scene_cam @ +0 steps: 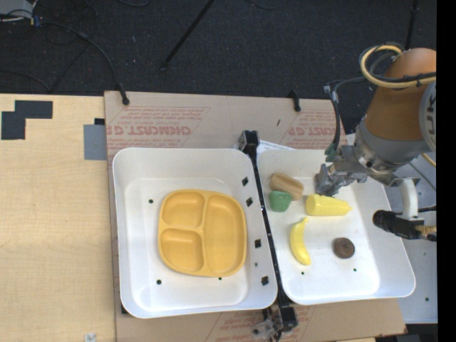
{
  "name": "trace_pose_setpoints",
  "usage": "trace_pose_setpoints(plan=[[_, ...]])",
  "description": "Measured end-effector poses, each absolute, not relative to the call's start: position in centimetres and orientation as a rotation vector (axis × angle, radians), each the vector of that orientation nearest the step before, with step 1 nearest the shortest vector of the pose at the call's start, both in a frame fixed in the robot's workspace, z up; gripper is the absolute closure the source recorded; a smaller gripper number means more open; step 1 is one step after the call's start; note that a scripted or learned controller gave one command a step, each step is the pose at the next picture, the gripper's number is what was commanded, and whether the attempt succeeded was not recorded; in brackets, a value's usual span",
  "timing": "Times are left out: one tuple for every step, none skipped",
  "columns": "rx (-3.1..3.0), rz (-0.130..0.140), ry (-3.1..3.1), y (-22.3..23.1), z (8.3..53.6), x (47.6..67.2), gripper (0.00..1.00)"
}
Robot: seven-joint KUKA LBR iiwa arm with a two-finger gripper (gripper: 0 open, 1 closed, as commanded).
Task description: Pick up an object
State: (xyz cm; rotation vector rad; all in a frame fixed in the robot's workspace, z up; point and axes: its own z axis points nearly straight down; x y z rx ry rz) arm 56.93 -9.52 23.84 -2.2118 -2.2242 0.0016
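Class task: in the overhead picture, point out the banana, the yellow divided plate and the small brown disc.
banana point(299, 242): camera view, middle of its curved body.
plate point(203, 232): camera view, the ridge between its compartments.
brown disc point(344, 247): camera view, centre of its top face.

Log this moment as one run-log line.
gripper: above right bin, beside corn | grasp: not visible | banana, green piece, brown disc: in bin | yellow tray: left bin

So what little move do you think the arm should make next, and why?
Probably a short drop straight down. The gripper hangs just above the yellow corn-like piece in the right bin, nearer than the banana, the green piece or the brown disc. Nothing is visibly held, so lowering onto that nearest piece looks most sensible.
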Motion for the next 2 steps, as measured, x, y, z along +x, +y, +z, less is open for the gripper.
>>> trace_pose_setpoints(plan=[[-2.214,0.000,-2.225,-4.7,24.5,57.5,1.00],[-2.214,0.001,-2.225,-0.2,24.7,58.2,1.00]])
